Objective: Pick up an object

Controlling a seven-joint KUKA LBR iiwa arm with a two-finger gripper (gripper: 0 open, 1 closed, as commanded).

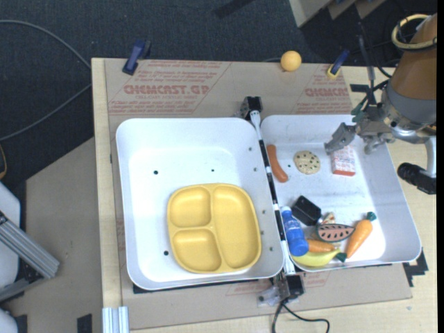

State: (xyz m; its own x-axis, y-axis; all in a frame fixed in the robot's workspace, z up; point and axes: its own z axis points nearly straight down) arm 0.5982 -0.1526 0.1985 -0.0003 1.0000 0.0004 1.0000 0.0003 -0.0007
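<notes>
Lying flat in the right white bin (388, 186), a small red-and-white packet (343, 163) sits just below and slightly right of the grey two-finger gripper (352, 134), long axis pointing away from the camera. Whether that gripper is released or clenched, I cannot tell; nothing visibly sits in it. Round speckled cookie (306, 161) lies near, to the packet's left.

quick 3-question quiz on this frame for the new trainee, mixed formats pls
1. True or false: the yellow divided plate lies in the left bin.
2. Which item lies nearest the gripper? A) carrot B) red-and-white packet C) blue bottle
3. Fill in: the hot dog lies left of the round ____.

Key: 1 true. 2 B. 3 cookie.
</notes>
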